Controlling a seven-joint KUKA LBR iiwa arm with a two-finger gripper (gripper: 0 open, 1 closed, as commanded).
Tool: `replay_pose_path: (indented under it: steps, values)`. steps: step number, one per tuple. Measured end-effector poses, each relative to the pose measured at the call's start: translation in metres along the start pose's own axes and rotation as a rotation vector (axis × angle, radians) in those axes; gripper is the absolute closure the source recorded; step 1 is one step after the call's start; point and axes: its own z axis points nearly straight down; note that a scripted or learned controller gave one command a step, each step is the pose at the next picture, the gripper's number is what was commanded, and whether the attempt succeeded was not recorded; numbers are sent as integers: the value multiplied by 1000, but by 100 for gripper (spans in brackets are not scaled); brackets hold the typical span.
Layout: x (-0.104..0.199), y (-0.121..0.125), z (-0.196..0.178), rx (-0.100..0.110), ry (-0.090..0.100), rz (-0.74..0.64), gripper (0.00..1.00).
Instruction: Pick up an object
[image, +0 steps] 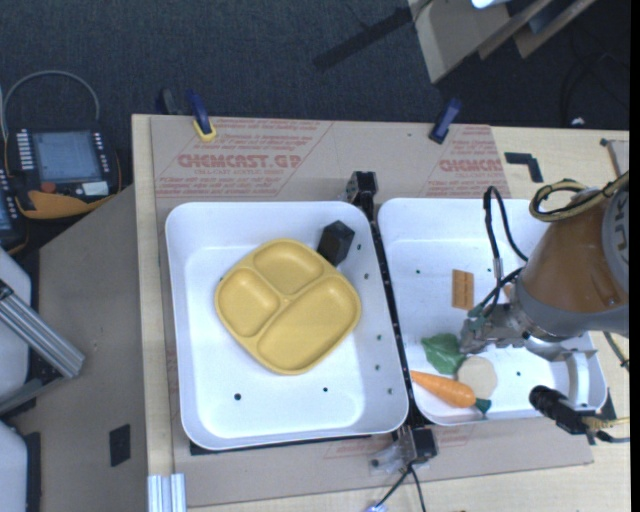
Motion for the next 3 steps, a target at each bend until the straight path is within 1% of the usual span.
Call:
replay_pose_path:
  steps: [1, 2, 3]
  values:
    - [-3, 8, -61, -1, -2, -1, 100]
    - [3, 16, -118, 1, -2, -3, 100]
    - [-2, 8, -171, -1, -3, -1, 100]
